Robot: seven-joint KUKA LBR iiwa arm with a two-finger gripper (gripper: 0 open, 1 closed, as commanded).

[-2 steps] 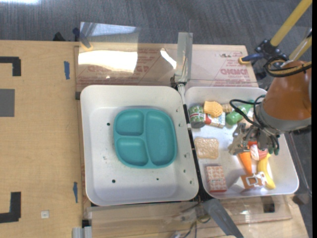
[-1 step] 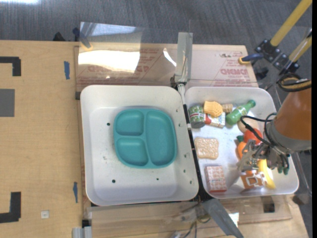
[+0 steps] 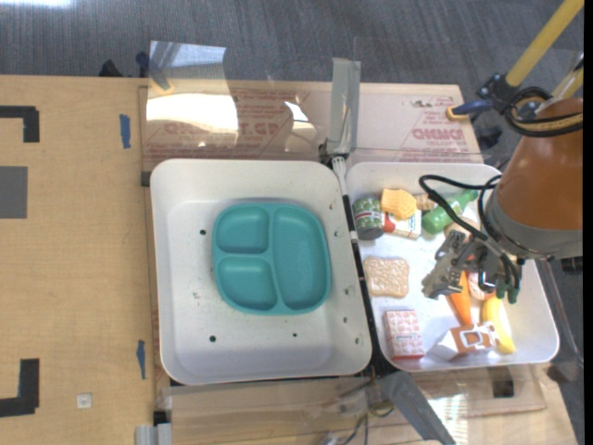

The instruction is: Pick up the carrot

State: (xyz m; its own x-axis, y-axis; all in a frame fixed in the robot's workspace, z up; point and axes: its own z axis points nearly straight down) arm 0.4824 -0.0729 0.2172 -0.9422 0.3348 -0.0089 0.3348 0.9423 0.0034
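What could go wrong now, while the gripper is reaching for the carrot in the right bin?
1. The carrot lies close beside a yellow item and a white and orange piece, so the gripper might catch or push a neighbour instead.
2. The gripper sits over the carrot's upper end, not its middle, so the carrot could pivot and slip out.
3. Loose cables hang near the toys in the right bin and could drag them.

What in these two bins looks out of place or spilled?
Nothing stands out. The teal plate lies flat in the left bin; the carrot and other toy foods lie loosely in the right bin, under the gripper.
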